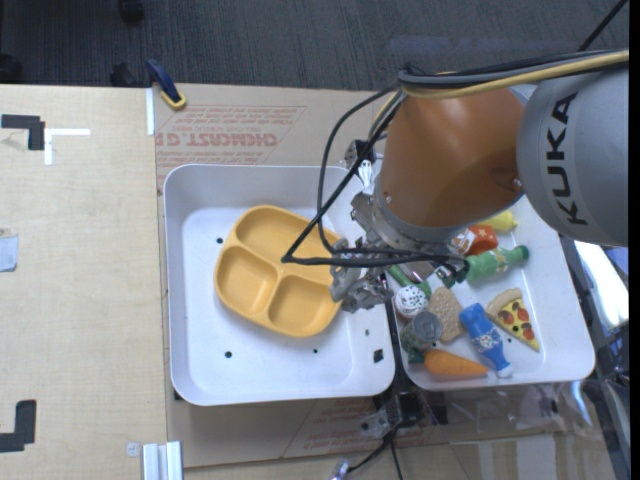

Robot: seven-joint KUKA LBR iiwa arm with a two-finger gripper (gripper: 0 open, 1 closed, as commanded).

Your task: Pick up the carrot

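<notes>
The carrot (455,365) is an orange toy lying flat near the front edge of the right bin (560,353), just below a blue bottle. My gripper (358,286) hangs under the big orange wrist band, over the divider between the two bins. It is up and to the left of the carrot, clearly apart from it. Nothing shows held in it. The arm hides the back part of the right bin.
A yellow three-section plate (275,273) lies in the left bin (200,368), touching distance from the gripper. Crowded around the carrot are a blue bottle (485,338), pizza slice (518,318), cracker (446,313), grey disc (426,326), white ball (410,300) and green bottle (495,262).
</notes>
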